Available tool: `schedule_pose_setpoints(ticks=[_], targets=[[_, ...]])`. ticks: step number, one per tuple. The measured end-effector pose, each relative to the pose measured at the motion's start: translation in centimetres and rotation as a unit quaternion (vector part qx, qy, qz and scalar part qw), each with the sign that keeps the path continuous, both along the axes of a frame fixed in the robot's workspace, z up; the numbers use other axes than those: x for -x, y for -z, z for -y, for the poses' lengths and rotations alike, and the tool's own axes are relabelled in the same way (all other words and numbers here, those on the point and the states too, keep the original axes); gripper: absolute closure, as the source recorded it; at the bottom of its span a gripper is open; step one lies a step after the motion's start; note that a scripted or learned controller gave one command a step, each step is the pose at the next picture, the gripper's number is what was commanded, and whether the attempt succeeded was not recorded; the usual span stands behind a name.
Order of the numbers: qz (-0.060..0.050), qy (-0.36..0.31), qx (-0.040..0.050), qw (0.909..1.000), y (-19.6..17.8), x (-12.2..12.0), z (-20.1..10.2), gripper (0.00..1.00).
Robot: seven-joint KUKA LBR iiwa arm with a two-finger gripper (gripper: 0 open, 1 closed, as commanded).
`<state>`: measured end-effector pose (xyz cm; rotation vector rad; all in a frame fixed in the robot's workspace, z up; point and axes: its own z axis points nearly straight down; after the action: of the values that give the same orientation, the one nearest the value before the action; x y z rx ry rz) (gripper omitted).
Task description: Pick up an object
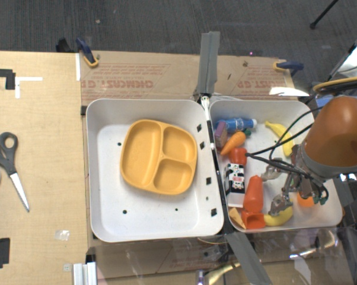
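**Fingers low over the right bin**

Fingers (283,202) hang low — whether parted or closed, I cannot tell. Just below them curves a smooth yellow banana (279,217); beside it stands a red plastic bottle (254,196). Further left, the other bin (101,177) holds a three-part orange tray (159,157).

The left bin (101,177) has open floor all round its rim, with only the yellow tray (159,157) filling its middle. The right bin (249,107) is crowded: a bottle (235,124) and carrot (232,143) at 11 o'clock, a banana (281,136) at 1, a black-and-white carton (235,177) at 9, a red bottle (254,202) and second banana (278,217) at 6. The arm (337,133) and its cables (279,153) block the 3 o'clock side, leaving a small bare patch near the centre.
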<state>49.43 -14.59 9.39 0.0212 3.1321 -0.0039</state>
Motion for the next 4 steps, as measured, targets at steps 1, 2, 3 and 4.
schedule_pose_setpoints(ticks=[1,2,3,4], targets=[[0.000,0.132,0.0046,0.9913,-0.1,-6.7,-2.4,0.00],[-0.002,0.126,0.0031,0.9921,0.0,-13.0,-3.4,0.00],[0.002,0.162,0.0046,0.9867,-0.3,-14.0,-3.9,0.00],[0.002,0.179,0.0032,0.9839,-0.2,-13.5,-4.0,0.00]])
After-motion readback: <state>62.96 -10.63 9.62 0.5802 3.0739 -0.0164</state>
